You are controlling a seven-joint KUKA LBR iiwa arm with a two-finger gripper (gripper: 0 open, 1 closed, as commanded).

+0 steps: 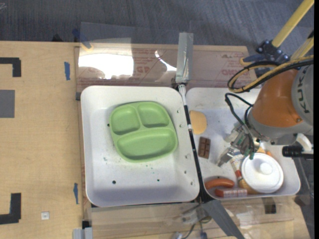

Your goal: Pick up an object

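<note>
Green plate point(143, 131) in left bin point(94, 148)

Two white bins point(94, 133) — one green plate point(143, 131), one chocolate bar point(204, 147), one sausage point(219, 182).

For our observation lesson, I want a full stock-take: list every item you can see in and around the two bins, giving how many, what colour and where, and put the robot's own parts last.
divided plate: one, green, middle of the left bin
round flat piece: one, orange-tan, upper left of the right bin
chocolate bar: one, brown, left side of the right bin
sausage: one, red, right bin's near edge
lidded pot: one, white, right bin's near right corner
cables: several, black and yellow, behind the right bin
arm: one, orange band, over the right bin
claw: one, metallic, right bin, between chocolate bar and lidded pot
</note>
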